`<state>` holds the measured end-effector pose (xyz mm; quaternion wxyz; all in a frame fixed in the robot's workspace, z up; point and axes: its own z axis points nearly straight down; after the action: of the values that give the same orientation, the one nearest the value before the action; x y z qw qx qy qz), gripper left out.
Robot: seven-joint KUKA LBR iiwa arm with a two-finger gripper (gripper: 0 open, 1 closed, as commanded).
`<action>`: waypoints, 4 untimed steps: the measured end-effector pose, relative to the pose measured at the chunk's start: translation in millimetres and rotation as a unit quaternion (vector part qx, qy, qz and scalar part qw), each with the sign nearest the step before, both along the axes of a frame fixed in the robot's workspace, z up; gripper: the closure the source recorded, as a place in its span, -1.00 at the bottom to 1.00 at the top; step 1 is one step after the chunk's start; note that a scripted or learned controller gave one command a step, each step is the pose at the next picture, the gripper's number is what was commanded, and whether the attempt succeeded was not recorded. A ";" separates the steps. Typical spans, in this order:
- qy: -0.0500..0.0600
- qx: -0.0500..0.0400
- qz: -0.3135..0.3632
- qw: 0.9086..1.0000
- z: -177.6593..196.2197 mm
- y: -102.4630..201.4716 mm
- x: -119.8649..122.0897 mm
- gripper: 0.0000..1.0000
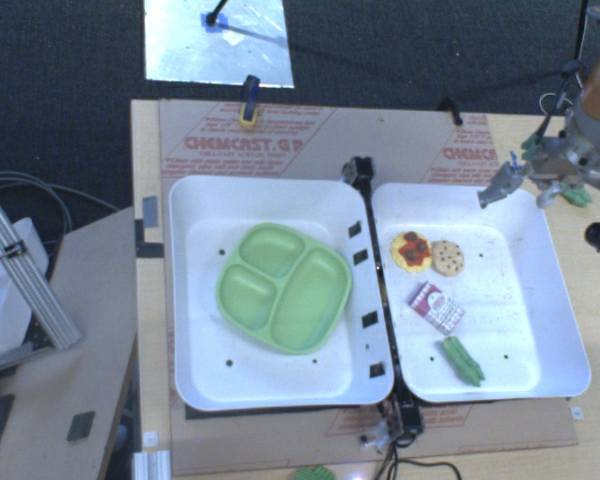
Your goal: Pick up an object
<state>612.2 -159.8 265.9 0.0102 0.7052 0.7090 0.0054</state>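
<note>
The grey arm with its orange band reaches in at the upper right, and its two-finger pincer [525, 183] hangs above the far right corner of the right shallow white bin [555, 268]. Its two grey fingers [498, 186] stand spread apart, one tip over the bin's far rim and the other further right, with nothing between them. A small green piece [578, 196] sits just beside the right finger (what it is cannot be made out).

Inside the right bin lie four small things, all well apart from the pincer. A red and yellow pizza-like toy disc [412, 251] lies touching or just beside a round tan cookie with dark chips [447, 258]. Nearer the camera lies a small red and white packet [438, 308], tilted, and below it a green pod-shaped toy vegetable [462, 360].

The left shallow white bin [195, 218] holds a light green plastic divided plate with three compartments [284, 287], lying flat. Both bins rest on a pale board printed with red lettering [280, 133] on the wooden bench [595, 298].
</note>
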 end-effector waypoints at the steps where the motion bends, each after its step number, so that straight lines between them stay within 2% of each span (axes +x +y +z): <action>1: 0.011 0.003 0.000 1.000 -48.8 25.7 2.0 -1.00; 2: 0.011 0.003 -0.002 1.000 -84.9 19.5 -7.8 -1.00; 3: 0.012 0.003 -0.002 1.000 -186.1 15.5 -10.6 -1.00; 4: -0.001 0.001 0.001 1.000 -19.5 16.9 62.1 -1.00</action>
<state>674.3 -143.0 246.3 0.0105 0.7042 0.7099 0.0066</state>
